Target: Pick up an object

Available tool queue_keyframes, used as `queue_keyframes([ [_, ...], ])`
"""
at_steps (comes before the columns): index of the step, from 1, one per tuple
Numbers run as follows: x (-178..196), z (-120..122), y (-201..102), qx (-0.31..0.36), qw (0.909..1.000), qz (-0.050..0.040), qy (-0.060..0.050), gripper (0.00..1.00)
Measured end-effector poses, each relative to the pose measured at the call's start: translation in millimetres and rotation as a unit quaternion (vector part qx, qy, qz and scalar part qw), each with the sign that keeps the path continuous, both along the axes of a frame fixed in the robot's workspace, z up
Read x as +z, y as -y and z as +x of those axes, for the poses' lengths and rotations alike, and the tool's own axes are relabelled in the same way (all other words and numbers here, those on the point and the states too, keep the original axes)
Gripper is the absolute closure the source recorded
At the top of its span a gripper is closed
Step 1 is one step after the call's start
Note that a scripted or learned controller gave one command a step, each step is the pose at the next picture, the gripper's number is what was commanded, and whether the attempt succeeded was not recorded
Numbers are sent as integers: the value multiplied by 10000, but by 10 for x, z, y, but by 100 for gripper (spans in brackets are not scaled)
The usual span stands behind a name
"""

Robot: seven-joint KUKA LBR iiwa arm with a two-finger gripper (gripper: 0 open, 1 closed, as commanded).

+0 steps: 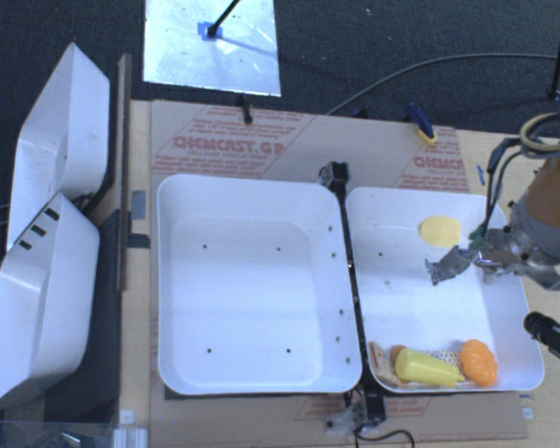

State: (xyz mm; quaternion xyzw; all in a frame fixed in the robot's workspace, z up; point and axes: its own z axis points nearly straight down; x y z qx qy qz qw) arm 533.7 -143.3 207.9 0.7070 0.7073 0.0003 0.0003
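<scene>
The right bin [398, 299] holds a flat pale yellow disc [440, 230] near its far side. Along its near edge lie a yellow cylinder-like piece [426, 368], an orange round fruit-like object [479, 362], a small brown item [398, 352] and a tan cracker-like piece [379, 359]. My gripper [443, 267] hangs over the middle right of this bin, just below and beside the yellow disc, pointing left. Its fingers look spread and I see nothing between them.
The left bin [248, 292] lies beside the right one, with a black clamp strip [348, 269] between them. Two spare white bins [44, 253] stand at the far left. A blue and yellow clamp [420, 124] sits on the board's far edge. Cables loop at right.
</scene>
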Motion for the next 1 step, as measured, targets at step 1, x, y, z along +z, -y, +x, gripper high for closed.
queue_keyframes([
  [1, 456, -10, 442, -17, 10000, -10, 18, 0],
])
